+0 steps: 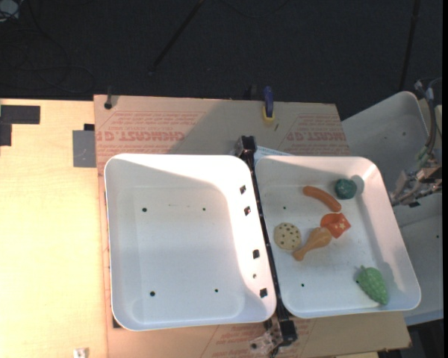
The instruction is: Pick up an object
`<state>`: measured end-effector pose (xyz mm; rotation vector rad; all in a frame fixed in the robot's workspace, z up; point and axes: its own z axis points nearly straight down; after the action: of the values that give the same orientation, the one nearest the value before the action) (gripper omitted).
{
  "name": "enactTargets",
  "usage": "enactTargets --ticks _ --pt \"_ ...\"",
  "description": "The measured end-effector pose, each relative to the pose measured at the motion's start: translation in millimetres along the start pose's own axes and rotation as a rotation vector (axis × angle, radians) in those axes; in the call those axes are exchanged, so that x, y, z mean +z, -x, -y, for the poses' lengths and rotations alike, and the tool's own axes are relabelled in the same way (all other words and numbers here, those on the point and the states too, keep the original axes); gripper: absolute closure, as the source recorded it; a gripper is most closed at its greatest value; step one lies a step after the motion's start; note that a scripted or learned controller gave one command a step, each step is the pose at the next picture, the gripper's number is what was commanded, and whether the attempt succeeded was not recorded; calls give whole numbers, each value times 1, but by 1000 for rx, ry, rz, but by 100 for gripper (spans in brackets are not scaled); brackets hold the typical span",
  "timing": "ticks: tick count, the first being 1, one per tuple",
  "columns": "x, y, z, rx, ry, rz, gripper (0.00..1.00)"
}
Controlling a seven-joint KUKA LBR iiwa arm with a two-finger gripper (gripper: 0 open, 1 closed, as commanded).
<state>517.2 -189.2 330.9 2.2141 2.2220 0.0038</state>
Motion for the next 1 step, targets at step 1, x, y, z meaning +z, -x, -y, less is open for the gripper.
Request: enactTargets --ticks 1 --pt "48 23 37 7 -13 -3 100"
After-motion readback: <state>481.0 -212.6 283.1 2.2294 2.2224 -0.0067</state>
